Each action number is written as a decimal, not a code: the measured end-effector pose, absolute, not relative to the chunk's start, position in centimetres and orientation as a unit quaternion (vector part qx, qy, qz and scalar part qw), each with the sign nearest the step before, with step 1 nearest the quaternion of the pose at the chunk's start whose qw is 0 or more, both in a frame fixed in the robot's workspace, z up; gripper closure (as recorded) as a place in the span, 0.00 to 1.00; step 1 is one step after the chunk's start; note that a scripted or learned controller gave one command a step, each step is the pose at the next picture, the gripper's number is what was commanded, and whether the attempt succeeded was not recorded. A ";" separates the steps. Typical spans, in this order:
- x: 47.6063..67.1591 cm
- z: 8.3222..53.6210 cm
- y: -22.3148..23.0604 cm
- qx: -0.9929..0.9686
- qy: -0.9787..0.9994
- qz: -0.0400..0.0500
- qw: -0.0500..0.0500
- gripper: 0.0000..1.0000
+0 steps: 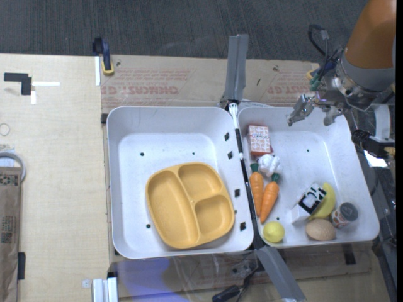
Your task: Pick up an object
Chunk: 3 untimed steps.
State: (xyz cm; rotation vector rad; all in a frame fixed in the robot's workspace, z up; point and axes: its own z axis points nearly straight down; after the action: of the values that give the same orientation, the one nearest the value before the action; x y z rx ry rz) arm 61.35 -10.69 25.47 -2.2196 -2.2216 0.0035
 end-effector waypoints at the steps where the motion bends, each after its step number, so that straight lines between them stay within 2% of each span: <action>1: 58.1 14.9 -10.3 -0.670 -0.742 0.001 0.001 0.00; 2: 55.1 9.1 -10.3 -0.625 -0.780 0.001 0.001 0.00; 3: 49.0 9.1 -11.0 -0.534 -0.846 0.000 0.001 0.00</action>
State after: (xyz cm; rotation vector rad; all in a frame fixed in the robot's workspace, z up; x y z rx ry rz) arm 48.99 -11.04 9.13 -1.6758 -2.6546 0.0004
